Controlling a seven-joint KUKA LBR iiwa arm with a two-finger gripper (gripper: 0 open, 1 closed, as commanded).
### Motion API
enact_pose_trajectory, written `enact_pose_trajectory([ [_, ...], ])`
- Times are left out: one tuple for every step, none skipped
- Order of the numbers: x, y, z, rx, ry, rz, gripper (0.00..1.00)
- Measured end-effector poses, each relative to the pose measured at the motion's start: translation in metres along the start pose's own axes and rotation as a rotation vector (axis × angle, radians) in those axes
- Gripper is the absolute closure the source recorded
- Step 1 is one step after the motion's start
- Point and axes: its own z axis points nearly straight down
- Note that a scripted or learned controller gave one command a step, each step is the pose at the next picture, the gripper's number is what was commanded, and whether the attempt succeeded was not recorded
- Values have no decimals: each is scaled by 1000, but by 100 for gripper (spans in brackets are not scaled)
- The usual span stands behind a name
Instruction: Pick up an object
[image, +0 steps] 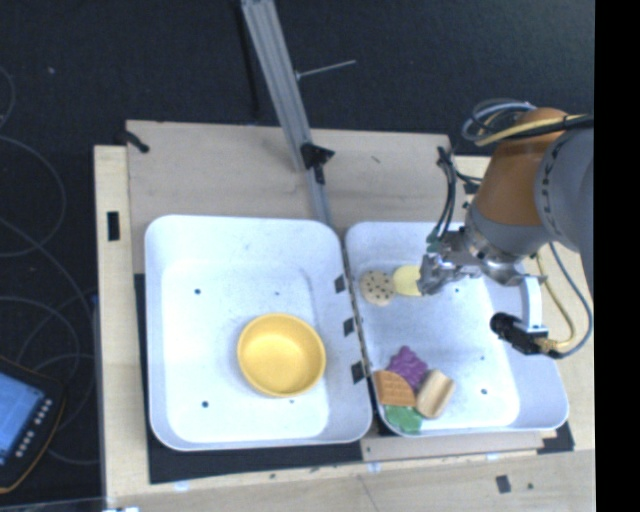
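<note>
My gripper hangs over the upper left part of the right bin. Its tip sits right against a pale yellow object, and a round tan cookie with dark dots lies just left of that. At the bin's front left lie a purple bunch of grapes, an orange waffle-like piece, a tan bread roll and a green piece. A yellow bowl stands in the left bin.
A slanted metal pole runs from the top of the view down to the divide between the bins. Cables loop beside the arm at the right. A tablet lies on the floor at the lower left.
</note>
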Motion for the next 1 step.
enact_pose_trajectory([
  [-1,9,-47,1,1,-10,100],
])
